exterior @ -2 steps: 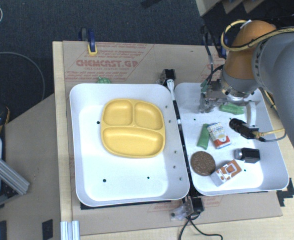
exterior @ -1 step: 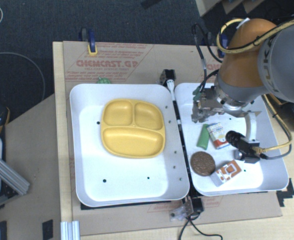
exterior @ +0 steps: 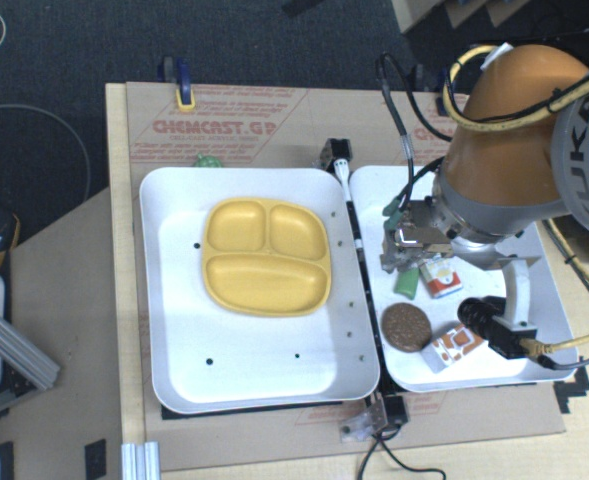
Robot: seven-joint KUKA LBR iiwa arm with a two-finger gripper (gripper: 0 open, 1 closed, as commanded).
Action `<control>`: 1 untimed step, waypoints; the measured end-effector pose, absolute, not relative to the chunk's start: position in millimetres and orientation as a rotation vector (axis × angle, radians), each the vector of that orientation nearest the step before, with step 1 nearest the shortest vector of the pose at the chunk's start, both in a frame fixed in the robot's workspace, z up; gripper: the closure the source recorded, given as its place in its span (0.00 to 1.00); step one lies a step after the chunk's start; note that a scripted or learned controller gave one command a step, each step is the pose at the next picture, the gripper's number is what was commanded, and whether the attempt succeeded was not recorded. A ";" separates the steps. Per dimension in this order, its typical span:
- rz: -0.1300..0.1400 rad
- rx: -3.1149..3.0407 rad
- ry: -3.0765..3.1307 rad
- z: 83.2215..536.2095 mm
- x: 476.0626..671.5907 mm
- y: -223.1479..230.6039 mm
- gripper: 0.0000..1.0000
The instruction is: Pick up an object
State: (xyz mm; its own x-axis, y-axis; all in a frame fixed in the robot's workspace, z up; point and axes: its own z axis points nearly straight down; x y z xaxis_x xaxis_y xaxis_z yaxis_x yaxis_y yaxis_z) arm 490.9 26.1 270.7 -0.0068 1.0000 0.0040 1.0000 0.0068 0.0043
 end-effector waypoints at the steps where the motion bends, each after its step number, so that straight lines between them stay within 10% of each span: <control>1: 0.024 2.209 2.220 405.1 480.7 49.7 1.00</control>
